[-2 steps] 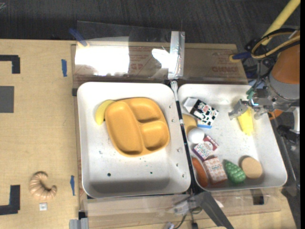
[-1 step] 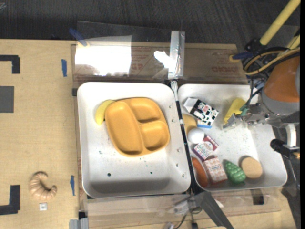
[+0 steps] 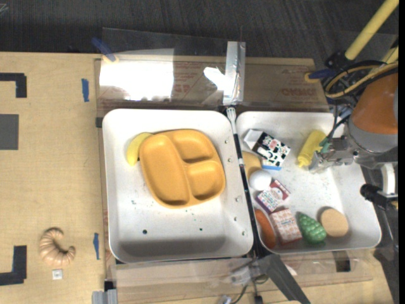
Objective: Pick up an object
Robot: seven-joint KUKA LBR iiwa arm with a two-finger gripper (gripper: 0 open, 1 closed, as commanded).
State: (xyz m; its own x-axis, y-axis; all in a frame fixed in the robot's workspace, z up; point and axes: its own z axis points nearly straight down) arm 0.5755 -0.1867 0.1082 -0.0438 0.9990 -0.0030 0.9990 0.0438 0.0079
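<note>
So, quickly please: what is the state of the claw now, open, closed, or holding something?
Claw: cannot be told. It is low over the right bin, beside the yellow bottle; nothing is visibly held.

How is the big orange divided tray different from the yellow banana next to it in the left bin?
The orange divided plastic tray is broad and flat with three compartments; the yellow banana is slim and curved. The tray takes up the middle of the left white bin; the banana sits at the tray's upper-left edge, partly hidden by it. The tray is orange-yellow, the banana paler yellow. Both lie in the same bin.
</note>
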